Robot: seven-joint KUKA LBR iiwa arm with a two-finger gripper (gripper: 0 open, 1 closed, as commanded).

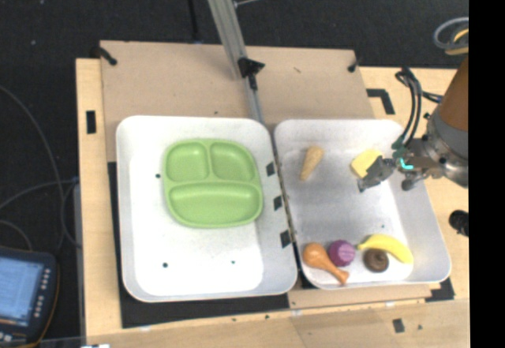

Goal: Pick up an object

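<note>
The right bin [331, 204] holds several small objects. A tan, cone-shaped piece [311, 162] lies near its back left. A yellow block [364, 162] sits at mid-back. Along the front edge are an orange gourd shape [323, 259], a purple ball [341, 252], a banana [388, 246] and a brown donut [377, 260]. My gripper [389, 178] hangs over the right side of this bin, just right of the yellow block. It is open, with nothing between its fingers. The left finger [371, 175] is close to the block's lower right corner.
The left bin [197, 267] carries a green divided plate [212, 183]. A metal rail [225, 15] slants in from the top to the gap between the bins. The arm's grey wrist and orange band [454, 114] stand at the right edge.
</note>
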